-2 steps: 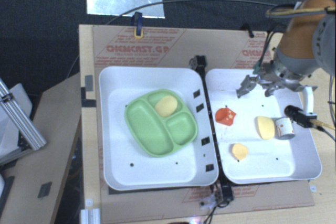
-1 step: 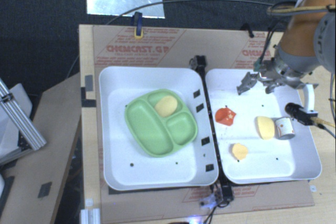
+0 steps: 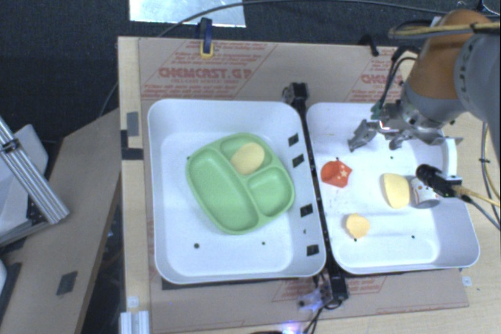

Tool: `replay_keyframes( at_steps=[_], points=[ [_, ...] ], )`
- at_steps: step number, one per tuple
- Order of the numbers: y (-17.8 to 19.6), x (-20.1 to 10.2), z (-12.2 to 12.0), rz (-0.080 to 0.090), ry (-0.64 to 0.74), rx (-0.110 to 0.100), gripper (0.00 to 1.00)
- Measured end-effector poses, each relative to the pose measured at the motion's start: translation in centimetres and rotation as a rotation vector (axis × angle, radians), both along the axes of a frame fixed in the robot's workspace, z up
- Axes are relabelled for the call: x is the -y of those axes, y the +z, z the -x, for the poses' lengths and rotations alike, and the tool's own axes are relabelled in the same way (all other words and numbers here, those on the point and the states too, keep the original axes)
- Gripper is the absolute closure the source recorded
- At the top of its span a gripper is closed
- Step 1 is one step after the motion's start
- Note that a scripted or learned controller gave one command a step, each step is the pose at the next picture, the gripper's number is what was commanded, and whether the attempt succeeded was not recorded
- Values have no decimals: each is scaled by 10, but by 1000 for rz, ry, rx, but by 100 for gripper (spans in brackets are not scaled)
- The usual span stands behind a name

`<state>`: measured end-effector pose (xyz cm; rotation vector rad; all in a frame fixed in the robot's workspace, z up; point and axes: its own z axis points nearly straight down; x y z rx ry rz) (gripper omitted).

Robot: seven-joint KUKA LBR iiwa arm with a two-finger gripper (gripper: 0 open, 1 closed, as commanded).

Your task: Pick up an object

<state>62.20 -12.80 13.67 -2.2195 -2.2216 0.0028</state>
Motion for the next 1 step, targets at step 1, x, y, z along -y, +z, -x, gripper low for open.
replay_keyframes(
  at_steps=[1],
  points=[
    [-52,0,0,-1,0,0,0]
  ],
)
